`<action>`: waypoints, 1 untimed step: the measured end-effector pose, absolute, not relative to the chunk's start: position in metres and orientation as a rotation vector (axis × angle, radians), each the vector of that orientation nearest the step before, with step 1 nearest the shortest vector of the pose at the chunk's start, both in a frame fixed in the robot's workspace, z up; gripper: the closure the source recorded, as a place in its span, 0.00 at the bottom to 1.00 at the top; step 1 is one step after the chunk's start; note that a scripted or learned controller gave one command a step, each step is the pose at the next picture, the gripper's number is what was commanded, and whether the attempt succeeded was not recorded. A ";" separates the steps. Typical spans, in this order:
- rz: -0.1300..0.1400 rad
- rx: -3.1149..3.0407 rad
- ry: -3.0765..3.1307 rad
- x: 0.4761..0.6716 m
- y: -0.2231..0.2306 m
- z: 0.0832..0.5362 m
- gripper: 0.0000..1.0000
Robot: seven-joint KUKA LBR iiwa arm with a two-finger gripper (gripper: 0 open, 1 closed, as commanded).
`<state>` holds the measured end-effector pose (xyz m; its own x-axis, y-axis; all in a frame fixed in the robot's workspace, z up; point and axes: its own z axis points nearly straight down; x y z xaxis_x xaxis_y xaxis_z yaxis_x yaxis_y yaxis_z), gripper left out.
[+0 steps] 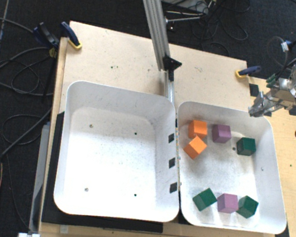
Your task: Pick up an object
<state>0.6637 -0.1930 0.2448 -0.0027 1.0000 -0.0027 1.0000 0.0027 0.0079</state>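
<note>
Seven small coloured blocks lie in the right shallow white bin (275,166). Two orange cubes (198,128) touch near its upper left wall, one just below the other, with a purple cube (221,133) just beside the upper one and a dark green cube (246,145) a little farther right. Along the lower edge sit a green cube (204,199), a purple cube (228,203) and another green cube (247,206), close together. Bare floor lies open between the two groups. The left shallow white bin (77,131) adjoins it on the pale wooden desk (119,59). The claw (257,109) hangs above the right bin's upper right rim, apart from every block; whether it is released or clenched I cannot tell.
</note>
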 end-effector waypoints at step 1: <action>0.000 2.216 2.230 0.642 -0.148 0.234 1.00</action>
<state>0.6420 -0.1479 0.2338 -0.0063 1.0000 0.0013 1.0000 0.0063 -0.0013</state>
